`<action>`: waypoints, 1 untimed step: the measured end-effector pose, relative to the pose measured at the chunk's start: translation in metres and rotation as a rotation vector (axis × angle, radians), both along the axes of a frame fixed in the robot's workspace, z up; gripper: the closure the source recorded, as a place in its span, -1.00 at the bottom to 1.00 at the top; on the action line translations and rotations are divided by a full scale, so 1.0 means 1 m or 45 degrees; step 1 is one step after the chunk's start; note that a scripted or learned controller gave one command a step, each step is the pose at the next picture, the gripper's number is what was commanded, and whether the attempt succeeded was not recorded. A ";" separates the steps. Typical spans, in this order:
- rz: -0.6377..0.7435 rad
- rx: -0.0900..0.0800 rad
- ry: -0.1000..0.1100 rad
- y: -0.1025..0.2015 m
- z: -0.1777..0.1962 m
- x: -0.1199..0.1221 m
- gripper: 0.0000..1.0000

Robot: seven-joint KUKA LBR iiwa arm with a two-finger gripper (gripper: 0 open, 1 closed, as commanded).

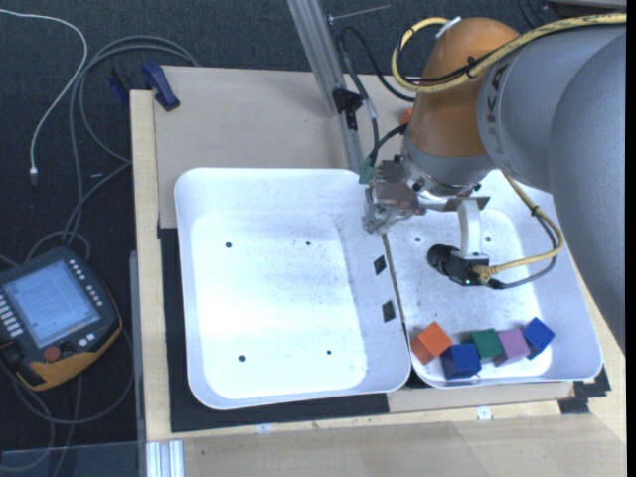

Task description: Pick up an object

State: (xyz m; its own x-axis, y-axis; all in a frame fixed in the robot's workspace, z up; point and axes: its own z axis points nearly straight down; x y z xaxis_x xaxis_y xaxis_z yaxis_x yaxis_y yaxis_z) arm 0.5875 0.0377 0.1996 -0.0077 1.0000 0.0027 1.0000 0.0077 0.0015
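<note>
Coloured blocks, orange [432, 340], dark blue [461, 360], green [487, 344], pink [513, 343] and blue [538, 334], are seen lying together at the near edge of the right bin [571, 358], none lifted. The gripper [382, 205] is placed at that bin's far left corner, well apart from them; nothing is seen in it, and its state cannot be told. The pick is judged not yet begun.

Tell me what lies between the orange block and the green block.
In the camera view, a dark blue block sits between the orange block and the green block, low in the right bin.
</note>
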 end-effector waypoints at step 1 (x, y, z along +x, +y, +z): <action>-0.012 -0.005 -0.007 -0.031 0.032 0.032 1.00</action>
